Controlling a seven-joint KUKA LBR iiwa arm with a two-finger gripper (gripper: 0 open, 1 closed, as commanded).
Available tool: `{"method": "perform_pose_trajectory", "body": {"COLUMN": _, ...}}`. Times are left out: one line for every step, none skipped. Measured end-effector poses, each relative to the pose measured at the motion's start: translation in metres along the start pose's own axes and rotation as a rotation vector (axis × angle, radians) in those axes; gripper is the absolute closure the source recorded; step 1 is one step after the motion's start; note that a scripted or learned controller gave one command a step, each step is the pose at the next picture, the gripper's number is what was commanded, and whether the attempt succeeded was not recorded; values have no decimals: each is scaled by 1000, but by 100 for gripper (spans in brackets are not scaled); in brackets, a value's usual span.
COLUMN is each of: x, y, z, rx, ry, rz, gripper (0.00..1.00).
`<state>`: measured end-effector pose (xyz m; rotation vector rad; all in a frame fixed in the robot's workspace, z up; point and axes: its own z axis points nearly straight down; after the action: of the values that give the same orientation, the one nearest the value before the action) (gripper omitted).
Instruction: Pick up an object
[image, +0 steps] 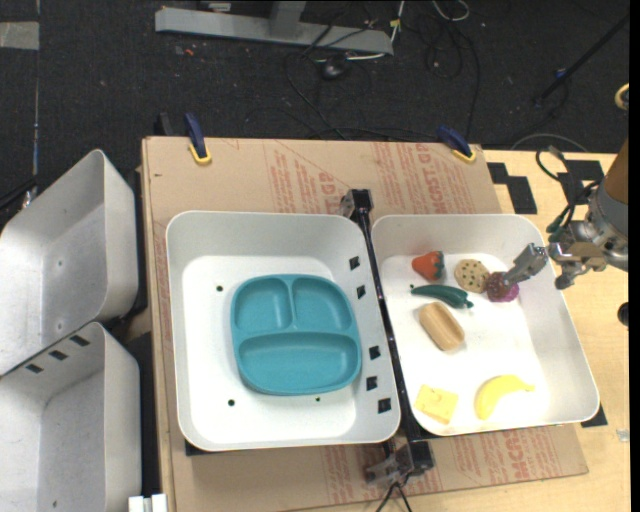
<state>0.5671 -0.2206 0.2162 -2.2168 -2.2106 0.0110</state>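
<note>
- Purple toy (503, 290), maybe an onion or beet, lies in the right bin (560, 310), touching the gripper (535, 262) fingertip.
- Whether the fingers are parted or closed, I cannot tell.
- Beside it: cookie (470, 273), strawberry (429, 265), green pepper (441, 294), bread roll (441, 327), cheese (436, 403), banana (501, 392).
- Left bin (200, 300) holds a teal divided plate (296, 334).

teal tray (296, 335), yellow banana (502, 393), white bins (190, 300)
</note>
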Motion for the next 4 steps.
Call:
{"method": "perform_pose_trajectory", "body": {"x": 1, "y": 3, "z": -8, "rx": -13, "ry": -3, "rz": -4, "gripper": 0}}
{"method": "perform_pose_trajectory", "body": {"x": 2, "y": -2, "z": 53, "rx": -10, "ry": -2, "rz": -2, "gripper": 0}}
{"method": "perform_pose_trajectory", "body": {"x": 1, "y": 1, "z": 96, "rx": -11, "ry": -3, "rz": -2, "gripper": 0}}
{"method": "perform_pose_trajectory", "body": {"x": 1, "y": 1, "z": 125, "rx": -11, "ry": -2, "rz": -2, "gripper": 0}}
